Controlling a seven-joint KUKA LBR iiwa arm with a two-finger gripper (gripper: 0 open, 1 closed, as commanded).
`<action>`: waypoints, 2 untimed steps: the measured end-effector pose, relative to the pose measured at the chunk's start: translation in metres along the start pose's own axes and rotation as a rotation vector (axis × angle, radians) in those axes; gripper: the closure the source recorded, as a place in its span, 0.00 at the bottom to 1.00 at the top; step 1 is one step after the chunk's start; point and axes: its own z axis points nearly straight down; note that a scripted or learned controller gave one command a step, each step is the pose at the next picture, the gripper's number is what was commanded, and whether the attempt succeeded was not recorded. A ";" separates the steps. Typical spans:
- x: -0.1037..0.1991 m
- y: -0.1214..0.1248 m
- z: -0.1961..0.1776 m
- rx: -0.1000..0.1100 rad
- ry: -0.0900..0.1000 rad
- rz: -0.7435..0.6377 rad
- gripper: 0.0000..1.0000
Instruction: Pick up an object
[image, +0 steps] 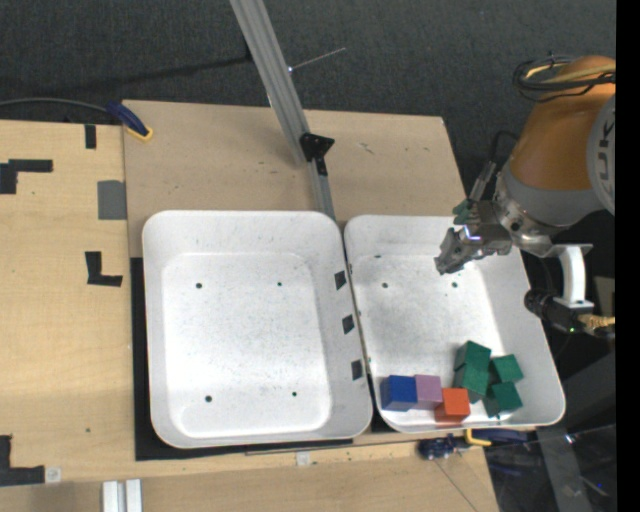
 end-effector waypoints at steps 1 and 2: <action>0.062 0.012 0.004 -0.001 0.001 -0.001 1.00; 0.106 0.027 0.020 -0.001 -0.002 0.004 1.00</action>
